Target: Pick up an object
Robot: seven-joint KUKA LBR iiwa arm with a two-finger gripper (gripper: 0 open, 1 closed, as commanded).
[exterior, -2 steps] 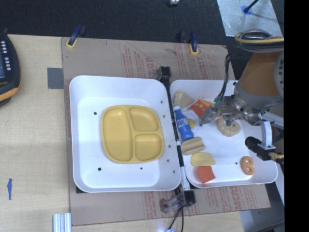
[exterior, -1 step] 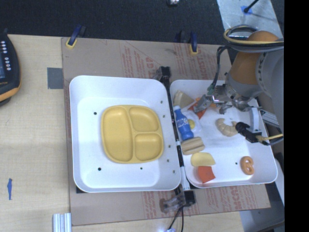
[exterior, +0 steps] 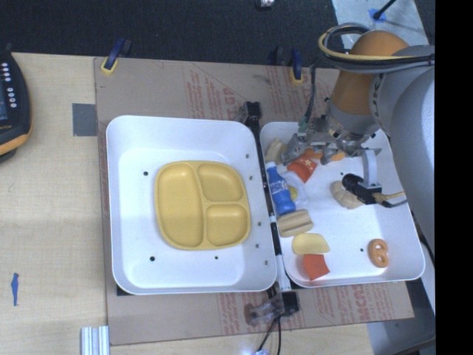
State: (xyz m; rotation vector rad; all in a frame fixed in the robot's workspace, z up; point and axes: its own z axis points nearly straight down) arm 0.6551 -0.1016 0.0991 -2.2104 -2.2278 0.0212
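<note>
1. Orange-red piece is the object we see closest to the gripper; it lies in the far part of the right bin, just below the gripper in the camera view.
2. We cannot tell whether the gripper is wide or narrow, nor whether it touches the orange-red piece; we see nothing plainly held.
3. We see the gripper low over the far end of the right bin, with the grey arm and its orange band reaching in from the right.
4. A beige piece lies just left of the gripper, by the bin's far left corner.
5. Along the left wall we find a blue bottle, then a tan roll nearer to us.
6. Nearer still lie a yellow wedge and a red block, close together.
7. A small pretzel sits apart, toward the near right corner.
8. In the left bin we see a yellow divided plate lying flat in the middle.
</note>
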